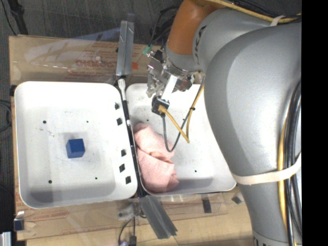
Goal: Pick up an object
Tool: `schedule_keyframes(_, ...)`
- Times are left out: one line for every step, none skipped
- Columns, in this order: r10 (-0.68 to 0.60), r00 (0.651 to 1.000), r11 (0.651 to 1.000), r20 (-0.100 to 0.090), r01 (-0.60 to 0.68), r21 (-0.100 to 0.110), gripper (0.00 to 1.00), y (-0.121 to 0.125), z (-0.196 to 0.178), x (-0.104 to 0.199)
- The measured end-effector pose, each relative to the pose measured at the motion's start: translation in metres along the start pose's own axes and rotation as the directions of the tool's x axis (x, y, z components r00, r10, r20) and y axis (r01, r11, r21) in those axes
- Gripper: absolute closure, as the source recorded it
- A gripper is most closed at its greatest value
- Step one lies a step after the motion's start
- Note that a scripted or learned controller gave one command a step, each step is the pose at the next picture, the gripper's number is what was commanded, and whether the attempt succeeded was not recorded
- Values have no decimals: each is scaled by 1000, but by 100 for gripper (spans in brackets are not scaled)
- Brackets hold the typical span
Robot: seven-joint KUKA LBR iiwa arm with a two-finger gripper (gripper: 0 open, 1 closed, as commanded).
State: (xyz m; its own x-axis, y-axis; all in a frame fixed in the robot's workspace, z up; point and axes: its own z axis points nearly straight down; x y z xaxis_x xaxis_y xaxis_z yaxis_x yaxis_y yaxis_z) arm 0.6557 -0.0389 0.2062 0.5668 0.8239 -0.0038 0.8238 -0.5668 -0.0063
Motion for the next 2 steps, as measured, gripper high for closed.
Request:
schedule_keyframes(-277,961,961,0,277,0,100,-38,16,-8)
schedule_keyframes(-514,858,858,1,514,-7,100,12,-24,-16)
